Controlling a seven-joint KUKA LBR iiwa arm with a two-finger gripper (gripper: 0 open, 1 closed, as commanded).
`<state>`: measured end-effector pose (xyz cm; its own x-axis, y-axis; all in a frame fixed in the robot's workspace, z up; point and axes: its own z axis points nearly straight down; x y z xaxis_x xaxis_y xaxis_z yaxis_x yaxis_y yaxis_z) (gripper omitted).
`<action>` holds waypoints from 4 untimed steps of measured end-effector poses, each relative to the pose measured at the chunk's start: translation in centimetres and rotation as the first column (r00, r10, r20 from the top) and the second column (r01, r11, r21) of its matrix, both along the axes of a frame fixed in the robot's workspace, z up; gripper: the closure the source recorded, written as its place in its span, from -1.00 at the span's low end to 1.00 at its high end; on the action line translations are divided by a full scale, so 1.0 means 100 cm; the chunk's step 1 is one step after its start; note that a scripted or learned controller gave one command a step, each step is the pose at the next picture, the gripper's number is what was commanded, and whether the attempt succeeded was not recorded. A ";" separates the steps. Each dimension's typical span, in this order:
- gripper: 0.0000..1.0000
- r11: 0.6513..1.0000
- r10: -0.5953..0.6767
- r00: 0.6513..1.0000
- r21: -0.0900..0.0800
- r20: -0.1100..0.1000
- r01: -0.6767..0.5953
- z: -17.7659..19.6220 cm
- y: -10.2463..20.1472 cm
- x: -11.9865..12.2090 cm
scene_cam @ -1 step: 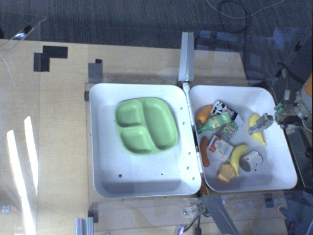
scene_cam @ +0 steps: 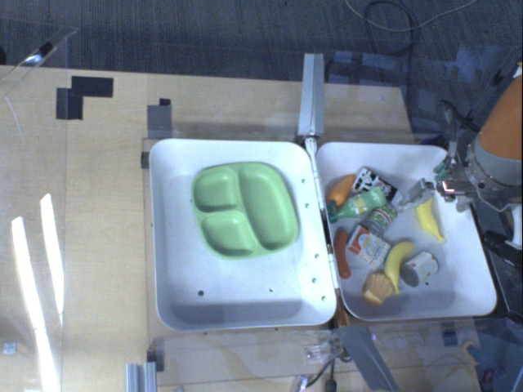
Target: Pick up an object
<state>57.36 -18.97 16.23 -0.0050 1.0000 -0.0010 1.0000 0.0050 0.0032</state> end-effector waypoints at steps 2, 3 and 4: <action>-1.00 0.987 -0.158 0.987 0.011 0.003 0.158 -0.074 0.000 0.014; -1.00 0.969 -0.246 0.969 0.013 -0.006 0.246 -0.076 0.002 0.053; 1.00 0.971 -0.239 0.971 0.006 0.008 0.239 -0.062 0.000 0.056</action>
